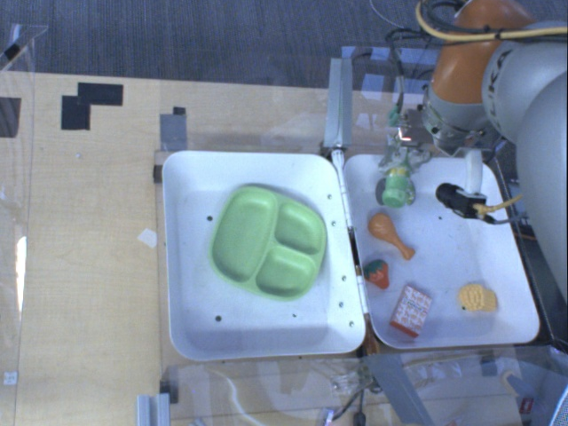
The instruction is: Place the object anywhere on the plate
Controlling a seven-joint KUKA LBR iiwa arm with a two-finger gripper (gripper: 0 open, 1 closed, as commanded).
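Your gripper [397, 162] hangs over the far end of the right bin [524, 313], and a small green cup [396, 188] sits right beneath it, touching or nearly touching the tips. You can't tell from this slanted view whether the fingers are spread or closed, nor whether the cup is actually between them (it may simply stand on the bin floor below).

The green plate [269, 241], with its three compartments, lies in the middle of the left bin [191, 327], well apart from the cup. From the gripper it lies to the camera's left and toward the near side, across the wall where the two bins meet. That crossing is what the coming move turns on, in my judgement.

The cup looks upright. A drumstick [391, 234], a strawberry [378, 272], a small box [411, 310] and a yellow piece of corn [477, 298] share the right bin on the worktop.
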